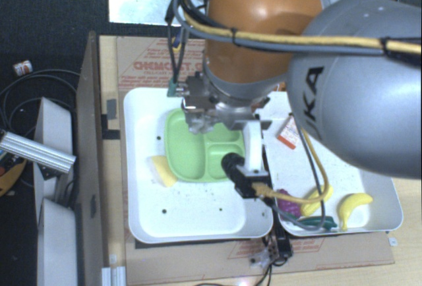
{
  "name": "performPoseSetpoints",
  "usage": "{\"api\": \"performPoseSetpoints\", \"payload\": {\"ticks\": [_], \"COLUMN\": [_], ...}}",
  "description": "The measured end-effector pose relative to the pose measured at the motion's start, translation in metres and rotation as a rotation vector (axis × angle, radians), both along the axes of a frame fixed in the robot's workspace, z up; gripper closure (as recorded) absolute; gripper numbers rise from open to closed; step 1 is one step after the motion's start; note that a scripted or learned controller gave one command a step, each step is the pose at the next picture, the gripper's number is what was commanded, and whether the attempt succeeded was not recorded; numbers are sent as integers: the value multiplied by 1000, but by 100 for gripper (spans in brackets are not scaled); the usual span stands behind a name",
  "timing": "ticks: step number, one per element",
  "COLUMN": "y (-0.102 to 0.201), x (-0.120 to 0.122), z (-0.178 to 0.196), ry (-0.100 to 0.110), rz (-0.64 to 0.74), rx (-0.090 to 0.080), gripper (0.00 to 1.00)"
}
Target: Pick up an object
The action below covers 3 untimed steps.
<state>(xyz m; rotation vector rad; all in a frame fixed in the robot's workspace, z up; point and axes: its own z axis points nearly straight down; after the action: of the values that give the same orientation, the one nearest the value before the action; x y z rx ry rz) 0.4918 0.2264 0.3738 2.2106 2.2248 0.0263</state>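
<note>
Gripper (pixel 210 121) low over left bin (pixel 142 212), above glossy green compartment tray (pixel 191 156); finger state: cannot tell. Pale yellow wedge (pixel 161 171) touching tray's left edge. Curved plastic banana (pixel 351 205) in right bin (pixel 389 212).

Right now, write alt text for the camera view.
A grey and orange arm reaches over the left bin, above a green tray beside a yellow piece. The right bin holds a banana and a purple thing.
</note>
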Motion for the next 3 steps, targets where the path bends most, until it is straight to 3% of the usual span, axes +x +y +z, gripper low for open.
{"api": "performPoseSetpoints", "payload": {"ticks": [1, 2, 3], "y": [-73, -90, -55], "x": [-6, -7, 25], "z": [-84, -175, -275], "ry": [21, 23, 2], "rz": [-11, -8, -2], "rx": [-11, -11, -1], "gripper": [100, 100, 100]}}
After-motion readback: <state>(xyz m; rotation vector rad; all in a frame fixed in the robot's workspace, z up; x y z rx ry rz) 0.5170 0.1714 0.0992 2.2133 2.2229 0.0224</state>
